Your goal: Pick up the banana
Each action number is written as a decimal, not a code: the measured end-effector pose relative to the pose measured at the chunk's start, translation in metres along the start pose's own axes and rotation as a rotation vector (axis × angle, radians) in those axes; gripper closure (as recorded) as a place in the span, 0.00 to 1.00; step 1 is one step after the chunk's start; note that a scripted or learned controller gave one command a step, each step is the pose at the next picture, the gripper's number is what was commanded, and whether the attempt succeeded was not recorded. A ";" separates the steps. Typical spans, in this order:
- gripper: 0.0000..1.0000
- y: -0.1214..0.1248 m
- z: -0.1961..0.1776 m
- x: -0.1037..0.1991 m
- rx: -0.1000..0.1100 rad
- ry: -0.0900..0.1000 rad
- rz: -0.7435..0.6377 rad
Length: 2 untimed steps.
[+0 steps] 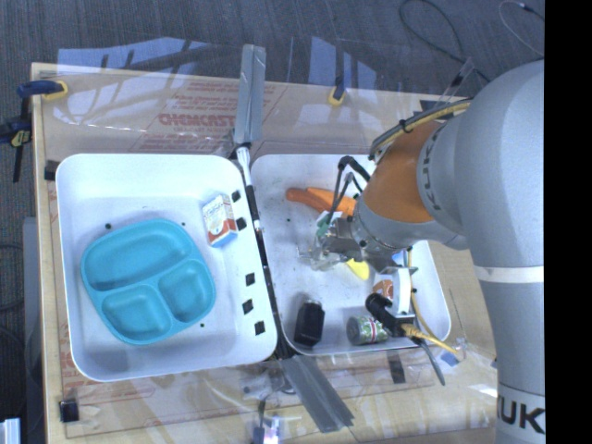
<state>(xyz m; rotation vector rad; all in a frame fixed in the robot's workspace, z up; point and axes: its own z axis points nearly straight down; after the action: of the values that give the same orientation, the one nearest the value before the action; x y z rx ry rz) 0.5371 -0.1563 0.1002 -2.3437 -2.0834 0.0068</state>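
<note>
A small yellow piece of the banana [357,268] shows in the right bin [277,239], just below the arm's wrist, which hides the rest of it. My gripper [326,248] points down into the middle of that bin, immediately left of the yellow piece. Whether it touches the banana cannot be made out. The grey arm with its orange band covers the bin's right half.
An orange carrot [310,197] lies behind the gripper. A black object [308,323] and a green can [368,330] sit near the right bin's front wall. The left bin [74,192] holds a blue divided tray [148,278] and a small carton [218,218].
</note>
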 end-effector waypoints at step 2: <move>0.00 -0.006 0.009 -0.037 -0.003 0.001 -0.009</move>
<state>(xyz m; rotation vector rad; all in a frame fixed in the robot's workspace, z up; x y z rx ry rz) 0.5268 -0.1926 0.0916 -2.3357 -2.0943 0.0023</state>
